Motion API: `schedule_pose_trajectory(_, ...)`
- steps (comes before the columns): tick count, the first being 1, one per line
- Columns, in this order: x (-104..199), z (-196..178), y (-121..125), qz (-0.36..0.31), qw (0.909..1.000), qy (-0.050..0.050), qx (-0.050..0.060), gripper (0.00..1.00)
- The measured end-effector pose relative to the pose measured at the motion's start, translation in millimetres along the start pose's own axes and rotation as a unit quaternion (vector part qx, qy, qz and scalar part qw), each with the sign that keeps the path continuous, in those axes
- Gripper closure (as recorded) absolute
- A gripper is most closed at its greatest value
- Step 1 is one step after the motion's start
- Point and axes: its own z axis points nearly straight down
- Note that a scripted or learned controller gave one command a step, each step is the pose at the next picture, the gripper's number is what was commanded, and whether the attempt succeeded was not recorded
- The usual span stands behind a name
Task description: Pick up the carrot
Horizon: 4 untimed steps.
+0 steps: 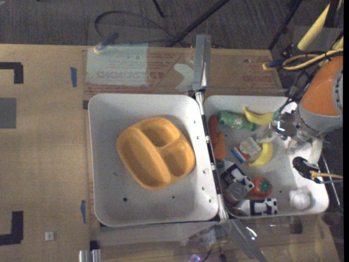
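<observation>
While hovering over right bin (322,201) at its far right edge, arm (322,94) with orange band sits well apart from carrot (217,141). Gripper (289,129) near upper banana (257,115); finger spread too blurred to tell, nothing seen between them. Carrot lying lengthwise against bin's left wall, just beside divider to left bin (103,162), touching or nearly touching green bottle (236,120) at its top end. Orange divided plate (155,152) in left bin, out of play. Risks, judged: wall leaves little room for a finger on carrot's left side, so likely slip or a push along wall; clutter close by, small carton (248,149), second banana (264,154), black-white box (235,174), could be nudged or grabbed instead; crossing bin may snag upper banana; carrot's taper may squirt out when pinched.
</observation>
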Motion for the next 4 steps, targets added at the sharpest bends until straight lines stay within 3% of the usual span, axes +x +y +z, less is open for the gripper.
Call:
schedule_pose_trajectory(1,-20.8,-0.8,-18.6,-0.199,0.98,0.002,-0.001,0.0)
schedule_pose_trajectory(2,-16.9,-1.5,-7.3,-0.121,0.9926,0.008,0.003,0.0)
schedule_pose_trajectory(3,-21.9,-10.6,-5.1,-0.12,0.9927,0.001,-0.002,1.0)
schedule_pose_trajectory(4,5.8,1.5,-58.2,-0.087,0.9962,-0.004,0.0,1.0)
